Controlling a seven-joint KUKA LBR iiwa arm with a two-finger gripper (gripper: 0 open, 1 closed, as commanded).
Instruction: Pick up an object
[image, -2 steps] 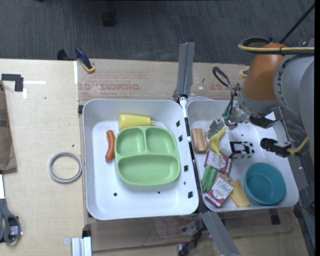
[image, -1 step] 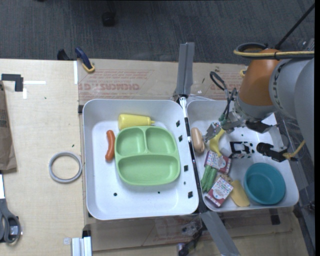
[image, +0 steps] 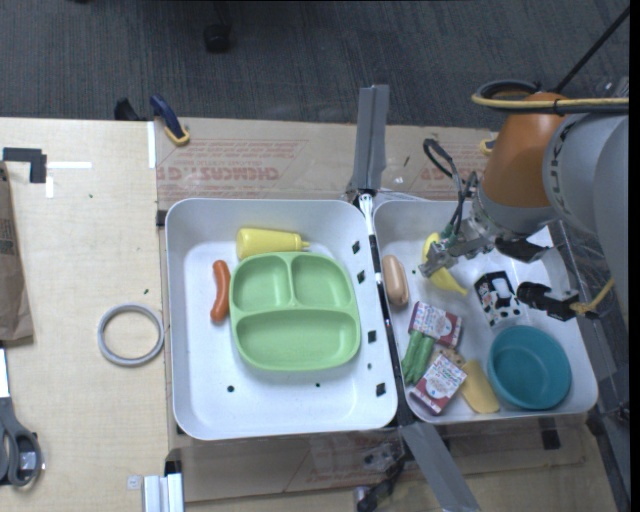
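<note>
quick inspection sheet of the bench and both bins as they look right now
surface: wooden bench bearing the left bin and right bin side by side
job's things: left bin has a green divided plate, yellow bottle, toy hot dog; right bin has a teal bowl, bread roll, two snack packets, green pods
clutter: tape ring and scissors on the bench
grippers: gripper low over the right bin, by a yellow item
cables: black cable beside the arm
surroundings: dark carpet

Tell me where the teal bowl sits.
The teal bowl sits in the right bin's near right corner, beside a yellow piece.
</note>
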